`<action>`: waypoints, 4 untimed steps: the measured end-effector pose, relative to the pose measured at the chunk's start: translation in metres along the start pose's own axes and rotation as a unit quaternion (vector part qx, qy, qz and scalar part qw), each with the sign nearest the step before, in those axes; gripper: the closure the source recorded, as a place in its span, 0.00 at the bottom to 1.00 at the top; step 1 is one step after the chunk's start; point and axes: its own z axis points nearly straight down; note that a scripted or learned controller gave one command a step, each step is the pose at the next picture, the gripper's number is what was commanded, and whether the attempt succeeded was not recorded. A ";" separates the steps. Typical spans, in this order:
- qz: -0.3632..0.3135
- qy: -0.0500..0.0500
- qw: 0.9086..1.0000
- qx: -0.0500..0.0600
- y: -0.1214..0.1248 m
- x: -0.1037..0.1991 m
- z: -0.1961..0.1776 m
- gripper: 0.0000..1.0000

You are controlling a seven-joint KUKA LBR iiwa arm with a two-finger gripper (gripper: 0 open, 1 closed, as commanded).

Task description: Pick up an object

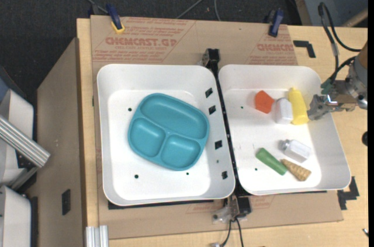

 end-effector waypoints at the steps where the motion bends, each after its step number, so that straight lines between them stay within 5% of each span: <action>1: 0.000 0.001 1.000 0.001 0.002 0.057 -0.008 1.00; 4: 0.000 0.001 1.000 0.002 0.000 0.210 0.007 1.00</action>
